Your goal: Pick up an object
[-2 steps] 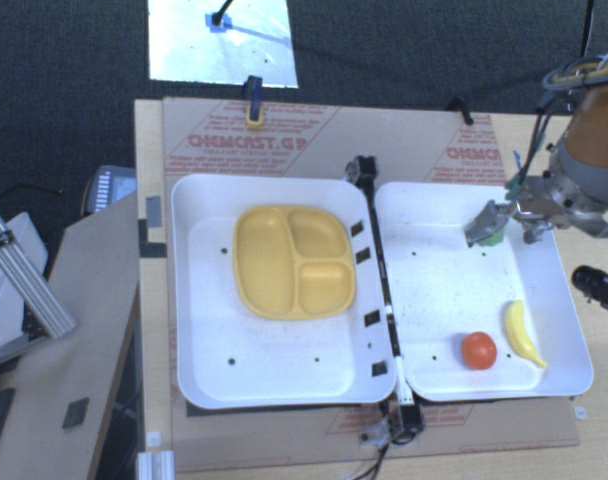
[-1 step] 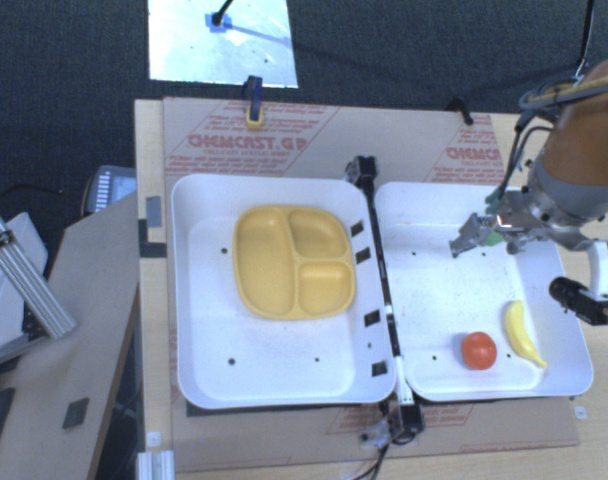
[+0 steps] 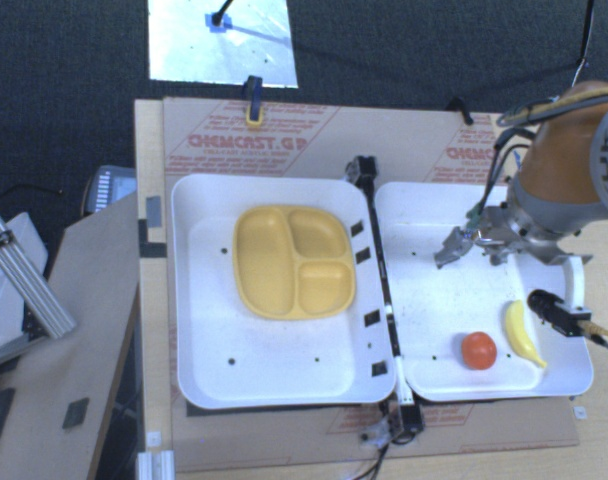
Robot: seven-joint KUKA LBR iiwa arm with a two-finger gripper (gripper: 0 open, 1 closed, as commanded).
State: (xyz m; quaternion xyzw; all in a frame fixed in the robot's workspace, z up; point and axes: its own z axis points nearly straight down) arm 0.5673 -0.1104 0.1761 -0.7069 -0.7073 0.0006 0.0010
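Now, you have two candidates in the right-hand shallow white bin (image 3: 424, 268): a small round red tomato-like ball (image 3: 478, 350) and a short curved yellow banana (image 3: 524, 334), both lying toward the bin's five o'clock corner, close beside each other but not touching as far as the view tells, the banana on the tomato's two o'clock side. Your grey two-finger gripper (image 3: 452, 251) hangs over the middle of that bin, at about eleven o'clock from the tomato and well apart from both; nothing sits between its fingers, and how far they stand apart is too small and dark here to tell. Judging by looks, both are probably light toy fruit with smooth, hard skins, so expect them to slip or roll rather than crush. The tomato will likely roll away if one finger touches first, so straddle it across its widest part and come straight down. The banana seems the steadier choice: take it across its narrow middle, fingers square to its length, not at the tapering ends. Mind the bin wall at three o'clock of the banana and the black fitting (image 3: 550, 312) just beside it. The yellow sectioned plastic plate (image 3: 292, 262) in the left white bin (image 3: 204, 348) is wide, flat and harder to grip.
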